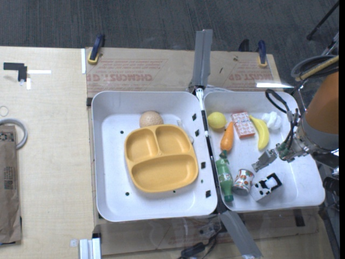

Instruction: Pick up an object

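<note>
Nearest you, the black-and-white block at the gripper's six o'clock looks light and rigid; grip its flat sides, jaws apparently parted, empty.

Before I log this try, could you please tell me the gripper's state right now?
Gripper: over the right bin, nothing seen between its fingers; open or shut cannot be told.

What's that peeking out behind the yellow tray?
A tan, round ball-like thing shows beyond the tray, against its far rim. Its lower part is covered by the tray, so what it is stays unclear.
</note>
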Controlling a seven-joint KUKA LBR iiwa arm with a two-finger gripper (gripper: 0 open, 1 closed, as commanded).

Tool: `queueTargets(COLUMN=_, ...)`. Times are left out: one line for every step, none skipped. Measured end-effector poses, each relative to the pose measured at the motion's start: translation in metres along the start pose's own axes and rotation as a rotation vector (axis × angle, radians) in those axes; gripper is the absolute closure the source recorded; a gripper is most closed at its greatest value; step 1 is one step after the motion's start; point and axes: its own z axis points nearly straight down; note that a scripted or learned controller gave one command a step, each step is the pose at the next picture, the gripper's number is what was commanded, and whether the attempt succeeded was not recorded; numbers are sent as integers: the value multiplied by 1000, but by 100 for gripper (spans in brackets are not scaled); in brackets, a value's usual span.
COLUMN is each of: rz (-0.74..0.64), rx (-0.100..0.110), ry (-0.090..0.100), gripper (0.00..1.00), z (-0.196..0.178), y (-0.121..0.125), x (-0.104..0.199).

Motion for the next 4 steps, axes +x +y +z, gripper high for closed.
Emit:
queueTargets(rz=-65, rx=-2, ry=-2, gripper=0, z=-34, y=34, x=5)
queueTargets(rz=102, rx=-1, ry=-3, gripper=0, z=-80, y=31, x=11)
queueTargets(rz=-44, rx=-2, ry=-3, gripper=0, z=-56, y=101, x=16)
queueTargets(rz=-35, rx=-1, ry=-3, gripper=0, z=13, y=135, x=-19)
